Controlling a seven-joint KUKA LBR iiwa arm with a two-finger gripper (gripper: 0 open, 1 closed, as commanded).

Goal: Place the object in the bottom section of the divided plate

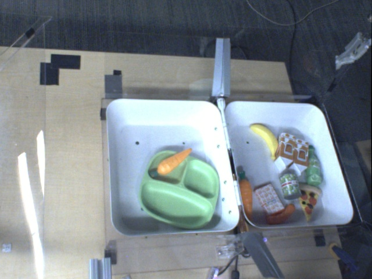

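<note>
A green divided plate (pixel 174 205) lies in the left bin (pixel 125 156), toward its front right. The plate has one wide section at the bottom and two smaller ones at the top. An orange toy carrot (pixel 173 162) rests in the top left section. Its thin tip points up and right, over the plate's rim. Nothing lies in the wide bottom section or in the top right section (pixel 202 176).
The right bin (pixel 325 132) holds several toy foods: a banana (pixel 265 138), a waffle (pixel 292 148), a green bottle (pixel 313 168), a can (pixel 289 185), a pizza slice (pixel 309 199), a cracker (pixel 268 197), a second carrot (pixel 246 196). A metal post (pixel 221 68) stands behind the bins' shared wall.
</note>
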